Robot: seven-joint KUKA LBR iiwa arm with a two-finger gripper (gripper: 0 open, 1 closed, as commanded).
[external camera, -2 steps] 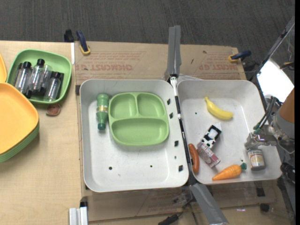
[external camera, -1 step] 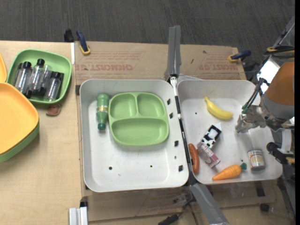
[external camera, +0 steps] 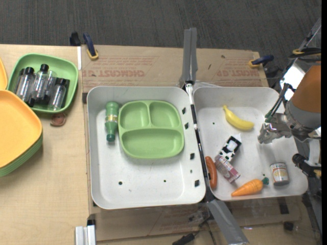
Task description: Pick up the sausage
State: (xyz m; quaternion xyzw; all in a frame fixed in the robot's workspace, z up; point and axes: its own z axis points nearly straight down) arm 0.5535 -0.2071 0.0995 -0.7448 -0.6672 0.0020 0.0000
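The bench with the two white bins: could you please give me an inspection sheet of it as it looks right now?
Surface: left bin and right bin side by side on brown cardboard.
Job's things: sausage lies at the right bin's left wall, untouched.
Clutter: right bin holds a banana, carrot, small can, cow toy and wrapped packet; left bin holds a green divided plate and green bottle.
Grippers: gripper over the right bin's right side, away from the sausage.
Cables: nothing seen.
Surroundings: green tray of vials, orange plates, clamps.
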